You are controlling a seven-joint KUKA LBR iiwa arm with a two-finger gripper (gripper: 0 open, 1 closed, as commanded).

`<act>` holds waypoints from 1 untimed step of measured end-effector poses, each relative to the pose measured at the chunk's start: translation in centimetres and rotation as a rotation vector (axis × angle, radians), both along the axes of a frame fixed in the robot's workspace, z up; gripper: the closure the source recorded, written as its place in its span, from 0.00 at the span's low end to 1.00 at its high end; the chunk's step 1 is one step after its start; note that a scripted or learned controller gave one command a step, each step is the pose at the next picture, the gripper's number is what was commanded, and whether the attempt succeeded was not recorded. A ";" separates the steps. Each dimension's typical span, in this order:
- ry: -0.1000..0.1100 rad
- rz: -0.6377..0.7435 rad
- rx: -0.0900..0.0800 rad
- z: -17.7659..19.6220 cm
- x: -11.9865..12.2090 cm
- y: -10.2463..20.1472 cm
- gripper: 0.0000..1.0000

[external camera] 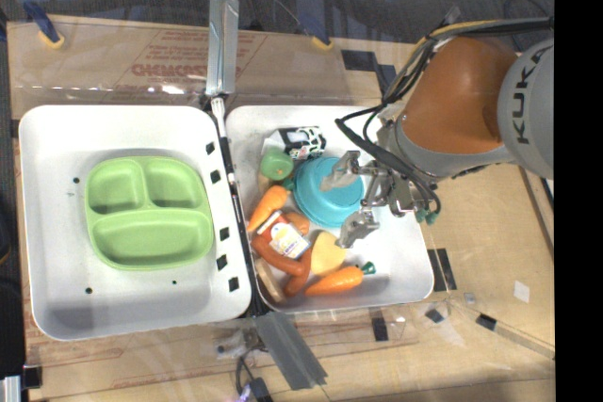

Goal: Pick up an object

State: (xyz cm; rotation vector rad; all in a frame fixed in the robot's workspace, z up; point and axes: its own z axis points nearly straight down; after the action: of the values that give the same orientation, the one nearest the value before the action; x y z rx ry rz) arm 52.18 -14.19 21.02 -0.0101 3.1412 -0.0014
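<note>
The right bin (405, 273) holds a heap of toy food. A teal bowl (320, 193) lies in the middle of it. One orange carrot (268, 205) lies to the bowl's left and another carrot (334, 281) near the front wall. A packaged sausage (284, 245), a yellow wedge (325, 251), a green cup (276, 167) and a black-and-white toy (303, 143) surround the bowl. My gripper (350, 198) hangs at the bowl's right edge. It is open, one finger (345, 168) behind the rim and the other finger (358, 227) in front of it. Nothing is lifted.
The left bin (47, 297) carries a green divided plate (149, 210). A metal divider bar (222, 42) rises between the bins at the back. The arm's orange band (457, 99) looms over the right bin's far right corner.
</note>
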 end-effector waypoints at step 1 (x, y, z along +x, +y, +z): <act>0.000 0.000 0.000 0.0 0.0 0.0 0.00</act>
State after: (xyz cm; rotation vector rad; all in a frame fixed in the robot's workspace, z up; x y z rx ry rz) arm 52.18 -14.19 21.02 -0.0101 3.1412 -0.0014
